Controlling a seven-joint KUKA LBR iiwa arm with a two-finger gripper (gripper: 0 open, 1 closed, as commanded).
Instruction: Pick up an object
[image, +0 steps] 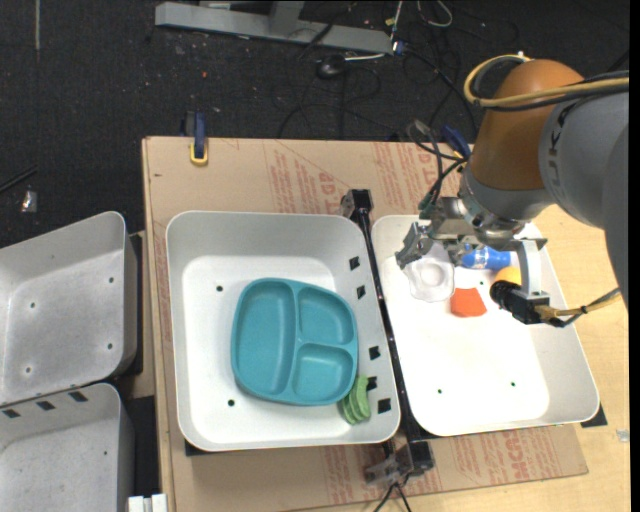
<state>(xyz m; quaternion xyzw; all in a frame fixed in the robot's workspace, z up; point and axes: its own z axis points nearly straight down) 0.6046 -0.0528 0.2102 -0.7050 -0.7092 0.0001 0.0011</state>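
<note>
My gripper (425, 247) hangs over the back left part of the right bin (480, 390), reaching in from the right. Just below it lies a clear plastic cup (430, 281). An orange block (468, 302) sits right of the cup. Behind that block, a blue object (482, 259) and a small yellow object (508, 274) are partly hidden by the wrist. The gripper is close above the cup, and I see nothing held in it.
The left bin (200, 250) holds a teal divided plate (294, 340), with a green object (354, 402) at its front right corner. A rim divides the two bins. White trays (60, 300) lie off the bench at the far left.
</note>
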